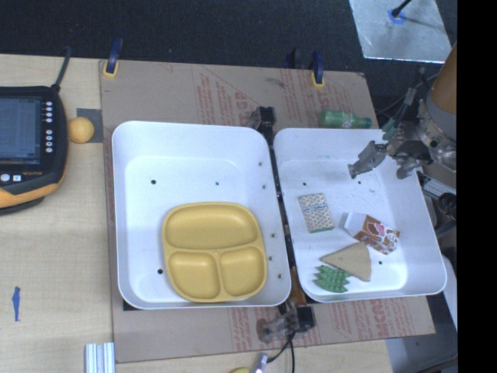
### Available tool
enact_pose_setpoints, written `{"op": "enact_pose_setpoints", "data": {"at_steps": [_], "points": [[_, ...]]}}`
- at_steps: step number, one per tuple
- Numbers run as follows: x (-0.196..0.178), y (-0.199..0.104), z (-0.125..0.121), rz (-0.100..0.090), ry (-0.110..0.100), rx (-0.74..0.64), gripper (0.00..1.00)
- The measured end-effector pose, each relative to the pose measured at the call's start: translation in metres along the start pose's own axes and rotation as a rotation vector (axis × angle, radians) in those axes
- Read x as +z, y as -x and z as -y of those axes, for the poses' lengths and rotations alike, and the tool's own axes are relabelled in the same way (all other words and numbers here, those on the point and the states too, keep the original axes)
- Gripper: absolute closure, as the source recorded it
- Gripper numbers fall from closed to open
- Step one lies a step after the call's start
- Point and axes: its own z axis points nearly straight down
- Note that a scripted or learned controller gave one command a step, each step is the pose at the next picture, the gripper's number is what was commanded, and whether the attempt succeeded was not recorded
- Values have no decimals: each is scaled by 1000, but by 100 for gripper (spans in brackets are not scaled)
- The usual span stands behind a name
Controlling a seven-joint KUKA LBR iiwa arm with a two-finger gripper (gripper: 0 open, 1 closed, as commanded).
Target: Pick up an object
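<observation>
Fingers (384, 162): spread apart, nothing between them, hanging over the upper right part of the right bin (311, 144). Arm: enters from the right edge, above the bin's far corner.

Right bin contents, all well below the fingers: patterned green-and-white packet (316, 211) near the middle; small white block (352, 221) just beside a red-brown wrapped snack (380, 235); tan wedge (349, 262) near the front, touching a green jagged piece (332, 279).

Left bin (132, 150): yellow divided tray (213, 249) in its front half.

Bench: cardboard sheet (194, 92) under both bins; green bottle (345, 119) lying behind the right bin; handheld control pad (27, 148) at far left, yellow ball (81, 129) beside it.
</observation>
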Motion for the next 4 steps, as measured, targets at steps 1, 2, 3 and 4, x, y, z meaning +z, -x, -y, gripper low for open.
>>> {"op": "enact_pose_setpoints", "data": {"at_steps": [1, 2, 3, 4], "points": [[114, -27, 0, 0, -3, 0, 0], [168, -24, -12, 0, -2, -1, 0], [185, -26, -23, 1, 1, -1, 0], [185, -28, -8, 0, -2, 0, 0]]}}
